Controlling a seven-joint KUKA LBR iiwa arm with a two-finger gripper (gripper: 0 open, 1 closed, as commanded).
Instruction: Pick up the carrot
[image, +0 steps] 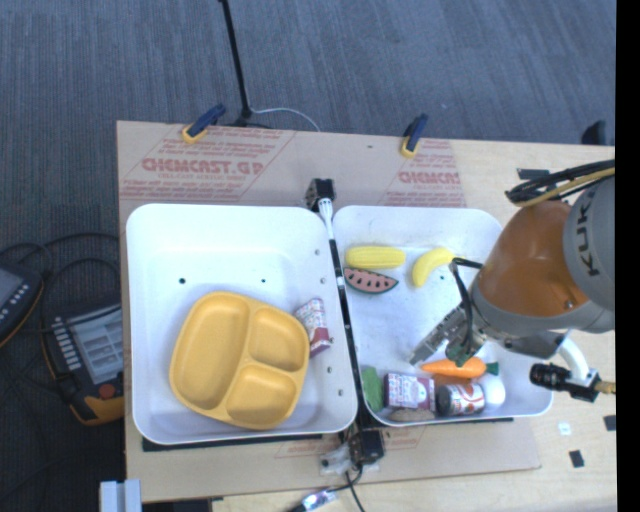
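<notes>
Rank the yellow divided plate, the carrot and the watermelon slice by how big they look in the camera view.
1. yellow divided plate, by far the largest.
2-3. carrot and watermelon slice: they look about alike, and the arm hides some of the carrot, so unranked.

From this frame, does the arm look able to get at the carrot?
Probably yes. The gripper sits just above the carrot in the right bin, with nothing over it, though a can lies close beside.
</notes>
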